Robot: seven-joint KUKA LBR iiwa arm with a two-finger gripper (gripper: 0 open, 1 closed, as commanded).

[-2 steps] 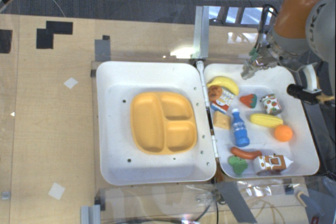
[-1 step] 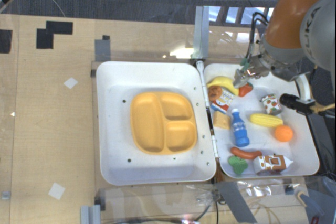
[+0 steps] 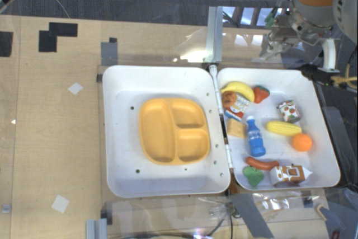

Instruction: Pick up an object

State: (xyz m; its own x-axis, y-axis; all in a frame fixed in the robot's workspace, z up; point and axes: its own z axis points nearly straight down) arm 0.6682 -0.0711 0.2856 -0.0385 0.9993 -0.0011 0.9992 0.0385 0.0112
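The right bin (image 3: 321,115) holds several toy foods: a yellow banana (image 3: 237,88), a red strawberry (image 3: 260,93), a blue bottle (image 3: 255,137), a yellow corn cob (image 3: 283,129), an orange (image 3: 302,143), a small patterned carton (image 3: 288,111), a sausage (image 3: 261,164), a green piece (image 3: 253,176) and a brown-and-white carton (image 3: 288,174). My gripper (image 3: 274,45) hangs above the bench behind the right bin's far edge, apart from all of them, with nothing seen between its fingers.
The left bin (image 3: 120,137) carries a yellow divided tray (image 3: 173,130). A metal post (image 3: 215,36) stands between the bins at the back. Cables run near the arm at the right edge.
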